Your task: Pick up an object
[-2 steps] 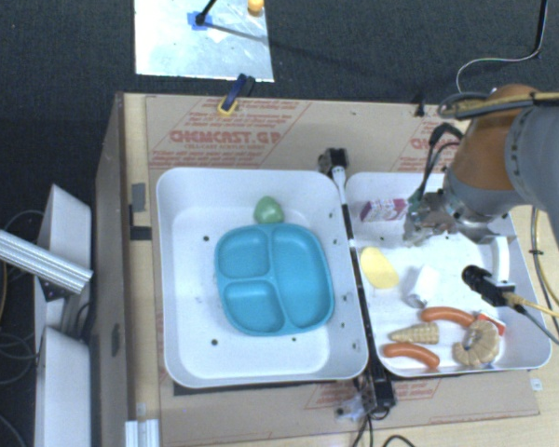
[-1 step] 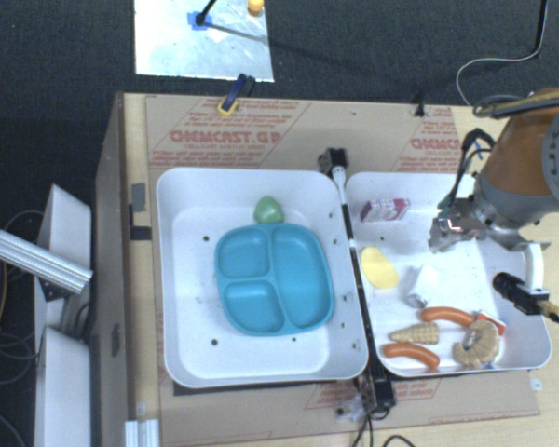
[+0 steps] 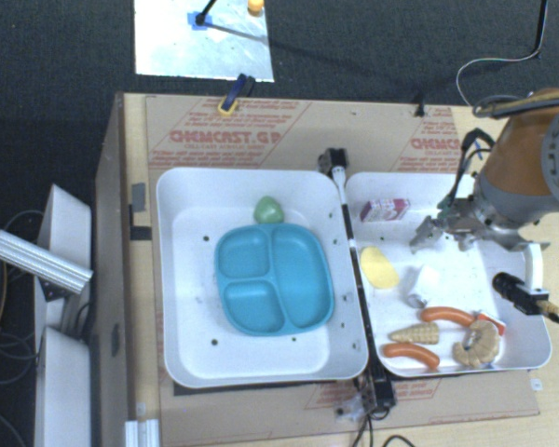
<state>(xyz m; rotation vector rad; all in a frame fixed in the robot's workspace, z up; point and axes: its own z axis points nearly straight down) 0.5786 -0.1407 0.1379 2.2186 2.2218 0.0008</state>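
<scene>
Near edge, right bin [image 3: 537, 352]: 2 orange-red sausages, one at the front [image 3: 411, 354], the other [image 3: 446, 316] just behind it toward the middle. Between them lies a small corn cob [image 3: 416, 333], pale yellow. Just right of the cob, a tan lumpy pastry-like piece [image 3: 477, 344] near the bin's front right corner.

A little farther in, same bin: a small white and grey item [image 3: 417, 287], shape unclear, and left of it a pale yellow lemon-like piece [image 3: 379, 268] close to the divider between the bins.

Left bin [image 3: 182, 277]: a blue 3-compartment plate [image 3: 274, 279] flat at its centre. A green rounded object [image 3: 268, 210] sits just behind the plate, touching or nearly touching its far rim.

Right bin, far part: a small white carton with a dark red label [image 3: 386, 209] on its side near the back wall. To its right the gripper [image 3: 429, 233] hangs above the bin floor, well apart from the food pieces at the front; nothing visible between its fingers, and whether they stand wide or narrow cannot be told from this angle. The grey arm with its orange band [image 3: 526, 156] enters from the right.

Beyond the bins: brown board with red lettering [image 3: 233, 133]. A blue and yellow tool [image 3: 235, 94] lies at its far edge. Farther still, a shiny sheet [image 3: 201, 28] on the dark floor, with a small orange object [image 3: 254, 6] on it.
</scene>
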